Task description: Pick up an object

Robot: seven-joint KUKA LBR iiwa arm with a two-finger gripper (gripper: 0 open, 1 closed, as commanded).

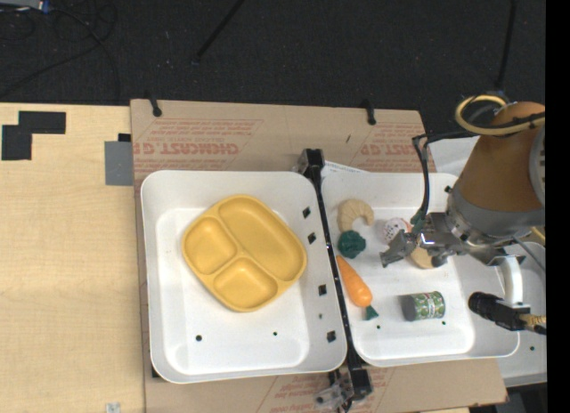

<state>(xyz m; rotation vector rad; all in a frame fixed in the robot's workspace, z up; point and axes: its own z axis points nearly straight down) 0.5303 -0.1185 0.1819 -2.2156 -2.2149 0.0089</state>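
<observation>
My gripper (403, 249) hangs low just right of the carrot (354, 283), ready to pick; finger spread, I cannot tell.

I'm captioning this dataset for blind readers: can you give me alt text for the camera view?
A grey robot arm reaches from the right, its gripper low over the right white bin, which holds a toy carrot, a small can, a croissant and a green lump. The left bin holds a yellow divided plate.

Left of the metal gripper (403, 249) lie a glossy plastic carrot (354, 284), smooth white plastic bins (169, 313) and a matt yellow plastic tray (243, 251).
</observation>
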